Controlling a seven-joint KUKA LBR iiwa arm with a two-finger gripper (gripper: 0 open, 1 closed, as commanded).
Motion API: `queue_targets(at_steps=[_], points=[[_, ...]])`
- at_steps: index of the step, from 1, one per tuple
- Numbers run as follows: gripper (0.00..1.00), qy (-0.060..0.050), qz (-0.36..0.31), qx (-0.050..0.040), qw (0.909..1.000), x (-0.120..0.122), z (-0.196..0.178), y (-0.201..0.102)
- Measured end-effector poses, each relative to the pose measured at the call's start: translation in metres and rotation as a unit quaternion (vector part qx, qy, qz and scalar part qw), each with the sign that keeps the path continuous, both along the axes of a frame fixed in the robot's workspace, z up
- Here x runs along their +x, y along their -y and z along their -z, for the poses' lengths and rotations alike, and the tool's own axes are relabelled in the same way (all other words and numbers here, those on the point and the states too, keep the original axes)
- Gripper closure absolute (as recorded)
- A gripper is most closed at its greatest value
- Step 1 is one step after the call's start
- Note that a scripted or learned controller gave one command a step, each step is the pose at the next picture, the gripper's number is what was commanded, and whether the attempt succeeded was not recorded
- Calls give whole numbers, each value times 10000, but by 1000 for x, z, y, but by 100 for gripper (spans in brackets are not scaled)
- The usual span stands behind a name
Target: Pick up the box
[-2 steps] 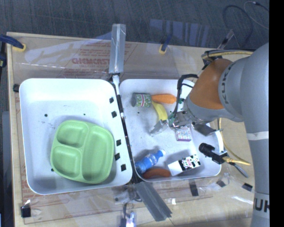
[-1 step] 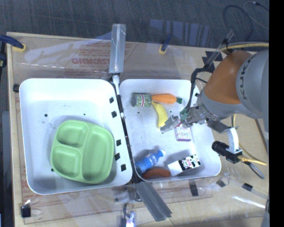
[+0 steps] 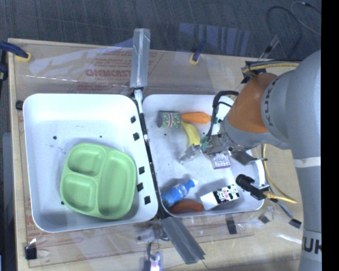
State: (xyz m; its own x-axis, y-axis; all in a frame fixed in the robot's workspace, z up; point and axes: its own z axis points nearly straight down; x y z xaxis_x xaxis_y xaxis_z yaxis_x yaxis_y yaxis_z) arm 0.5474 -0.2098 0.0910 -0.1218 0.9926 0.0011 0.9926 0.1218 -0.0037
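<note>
Gripper [image 3: 206, 145] low over right bin [image 3: 168, 205] centre, beside banana [image 3: 191, 133] — box [image 3: 221, 197] nearer front wall, untouched; jaw state unreadable.

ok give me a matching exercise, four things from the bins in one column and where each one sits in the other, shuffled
Things:
1. green tray
2. blue bottle
3. carrot
4. box

Places:
A. far side of the right bin, beside the can
B. left bin
C. near edge of the right bin, right of the bottle
D. near left part of the right bin, lying on its side

Pairs: 1-B, 2-D, 3-A, 4-C
</note>
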Motion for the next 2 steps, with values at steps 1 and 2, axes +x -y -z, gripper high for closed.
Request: queue_targets(at_steps=[1, 2], points=[[100, -7, -18, 4, 10000, 0, -10, 0], [0, -8, -20, 3, 10000, 0, -10, 0]])
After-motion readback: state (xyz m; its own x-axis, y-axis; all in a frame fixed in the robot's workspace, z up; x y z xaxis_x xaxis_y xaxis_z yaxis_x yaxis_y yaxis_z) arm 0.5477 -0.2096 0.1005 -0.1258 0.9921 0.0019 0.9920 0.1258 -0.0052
